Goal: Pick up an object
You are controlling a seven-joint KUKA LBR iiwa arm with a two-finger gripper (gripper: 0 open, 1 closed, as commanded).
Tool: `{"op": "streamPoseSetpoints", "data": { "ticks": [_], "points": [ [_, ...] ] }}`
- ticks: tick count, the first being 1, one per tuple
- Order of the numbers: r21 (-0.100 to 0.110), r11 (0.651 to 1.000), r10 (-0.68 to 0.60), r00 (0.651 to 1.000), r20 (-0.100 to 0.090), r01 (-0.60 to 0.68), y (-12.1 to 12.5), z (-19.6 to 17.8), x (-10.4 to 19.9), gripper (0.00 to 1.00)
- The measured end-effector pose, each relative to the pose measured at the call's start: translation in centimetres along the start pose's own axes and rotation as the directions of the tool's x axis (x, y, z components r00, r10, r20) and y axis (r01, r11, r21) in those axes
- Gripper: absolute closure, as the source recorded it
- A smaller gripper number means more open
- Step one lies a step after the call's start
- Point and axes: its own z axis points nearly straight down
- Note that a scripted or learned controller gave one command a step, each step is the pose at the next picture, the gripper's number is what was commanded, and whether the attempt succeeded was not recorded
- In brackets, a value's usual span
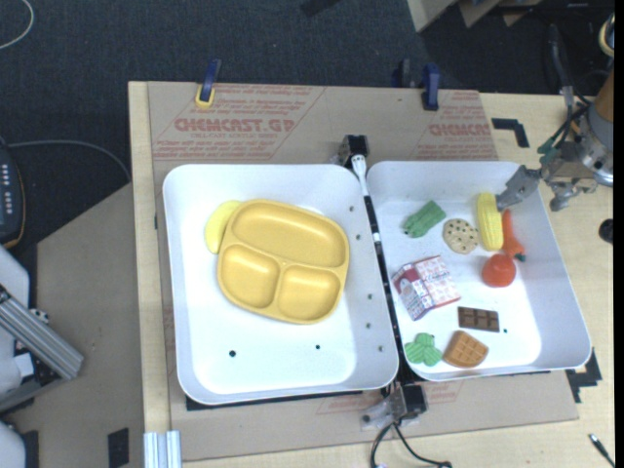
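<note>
The right bin [556,291] holds small toy foods: a green leafy piece [424,219], a cookie [458,235], a yellow corn cob [489,220], an orange carrot [514,240], a red tomato [498,270], a red-and-white packet [426,287], a chocolate bar [479,319], a waffle [465,349] and a green broccoli piece [422,349]. My gripper [539,195] hangs over the bin's far right corner, just right of the corn. It is open, with nothing between its fingers.
In the left bin [195,339] lies a yellow divided plate [283,259], with a yellow piece [218,225] poking out from under its left edge. Clamps [206,84] hold the cardboard base at the far edge.
</note>
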Motion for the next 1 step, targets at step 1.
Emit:
{"op": "streamPoseSetpoints", "data": {
  "ticks": [1],
  "points": [
    [-0.014,1.0,-0.003,1.0,0.004,0.003,0.32,-0.82,0.03,0.0]
  ]
}}
